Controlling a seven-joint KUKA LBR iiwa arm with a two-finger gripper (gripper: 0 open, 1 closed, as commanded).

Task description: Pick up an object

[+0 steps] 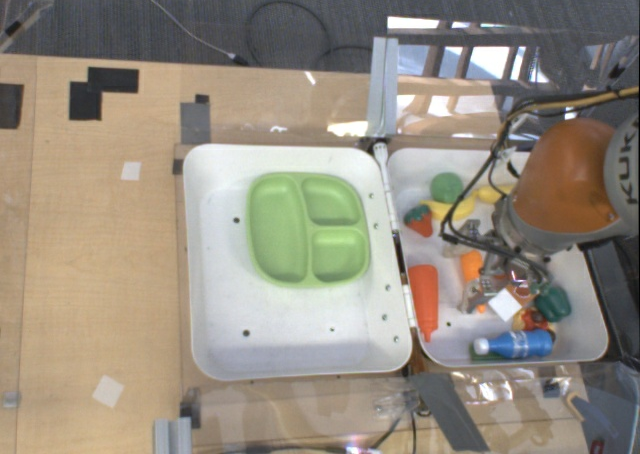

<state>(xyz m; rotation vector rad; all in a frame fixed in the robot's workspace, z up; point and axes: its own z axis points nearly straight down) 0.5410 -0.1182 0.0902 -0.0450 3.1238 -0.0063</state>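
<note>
The right bin point(590, 337) holds several small items. An orange carrot point(425, 299) lies along its left side, and a blue bottle point(515, 345) lies near the front wall. A green round piece point(446, 186) and a red and yellow piece point(420, 219) sit toward the back. A dark green item point(552, 302) rests at the right. My gripper point(490, 292) hangs low over the middle of this bin, above a small orange item point(470, 266) and a white-tagged piece point(505, 306). The arm's orange band point(562, 177) covers the wrist.
The left bin point(215, 342) holds a green divided plate point(306, 228). A metal divider post point(383, 82) stands between the bins at the back. Cables run over the arm and across the floor behind the bench.
</note>
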